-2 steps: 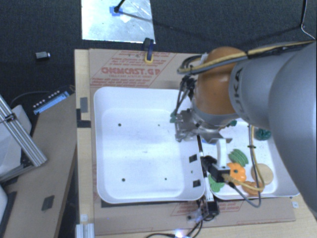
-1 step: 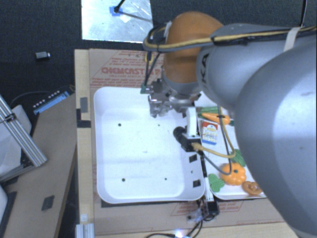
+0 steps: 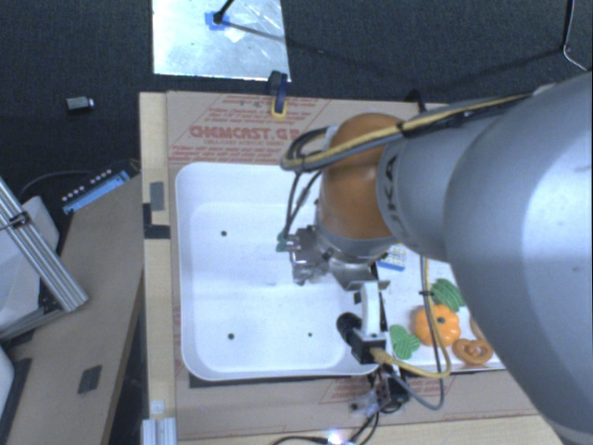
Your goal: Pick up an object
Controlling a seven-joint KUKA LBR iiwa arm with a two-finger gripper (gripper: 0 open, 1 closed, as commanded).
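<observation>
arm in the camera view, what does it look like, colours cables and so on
The arm is a thick, smooth grey tube with a rounded orange band above the wrist. Yellow and black cables loop along it. Below the band sits a metallic grey wrist block, with a white bracket, a black fitting and more wires trailing near the bin's edge.

You saw an orange toy fruit (image 3: 435, 324) with green leaves lying in the right bin (image 3: 463, 367) (partly behind the arm), beside an orange ring-shaped piece (image 3: 474, 350).
</observation>
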